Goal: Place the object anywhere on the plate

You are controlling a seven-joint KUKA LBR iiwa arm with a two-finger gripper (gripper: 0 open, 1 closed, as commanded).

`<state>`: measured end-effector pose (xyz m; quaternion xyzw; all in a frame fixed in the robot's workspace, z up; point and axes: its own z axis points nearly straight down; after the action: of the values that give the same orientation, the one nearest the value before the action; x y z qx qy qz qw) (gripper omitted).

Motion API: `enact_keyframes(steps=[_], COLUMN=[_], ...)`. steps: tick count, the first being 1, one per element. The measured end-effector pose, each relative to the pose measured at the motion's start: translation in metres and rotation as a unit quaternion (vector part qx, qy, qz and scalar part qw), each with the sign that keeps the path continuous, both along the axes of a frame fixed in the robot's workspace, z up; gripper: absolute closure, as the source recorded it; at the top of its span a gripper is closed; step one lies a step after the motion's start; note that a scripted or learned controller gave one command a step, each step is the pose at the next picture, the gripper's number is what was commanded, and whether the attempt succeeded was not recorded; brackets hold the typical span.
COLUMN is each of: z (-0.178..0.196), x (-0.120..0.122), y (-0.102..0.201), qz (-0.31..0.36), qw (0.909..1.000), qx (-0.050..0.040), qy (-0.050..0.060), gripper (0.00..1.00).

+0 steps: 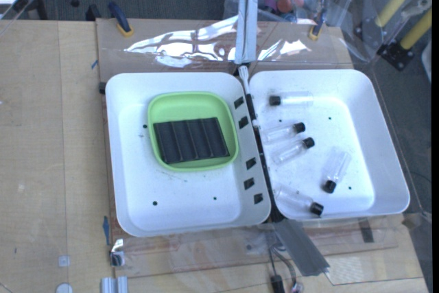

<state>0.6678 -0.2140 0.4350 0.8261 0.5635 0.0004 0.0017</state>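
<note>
A: Where do the task's things lie?

B: Five small clear plastic vials with black caps lie in the right shallow white bin [384, 168]. One vial [289, 100] is at the far left corner, two more [285, 130] [293, 149] lie near the divider, one [334, 171] sits toward the middle right, and the last vial [300, 203] lies by the near rim. All lie flat, apart from one another.

A: And the plate?

B: The light green square plate with rounded corners [193, 131] sits in the left shallow white bin [130, 168], carrying a dark ribbed rectangular insert [190, 140]. It lies directly left of the vials, across the central divider [248, 141].

A: What about the gripper? Spread or pressed together?

B: I cannot tell; no arm reaches over the bins in this view, so nothing is held and the pick is not yet begun.

A: So what does the coming move turn on?

B: The arm enters from the right, so the vials lie nearer its side than the plate. The two vials by the divider lie with long axes roughly left to right, caps toward the right; the middle-right one runs more near to far, cap nearest. The clear bodies are faint against the white, so their exact outlines are probably a little uncertain. I judge the fingers should close across a vial's short width, then carry it leftward over the divider.
</note>
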Motion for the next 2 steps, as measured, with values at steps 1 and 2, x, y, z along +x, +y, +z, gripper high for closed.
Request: enact_keyframes(steps=[1,2], z=[0.0000,0.0000], x=[0.0000,0.0000], y=[0.0000,0.0000], qz=[0.000,0.000], qw=[1.0000,1.0000], qx=[0.0000,0.0000], qy=[0.000,0.000], gripper=[0.00,0.00])
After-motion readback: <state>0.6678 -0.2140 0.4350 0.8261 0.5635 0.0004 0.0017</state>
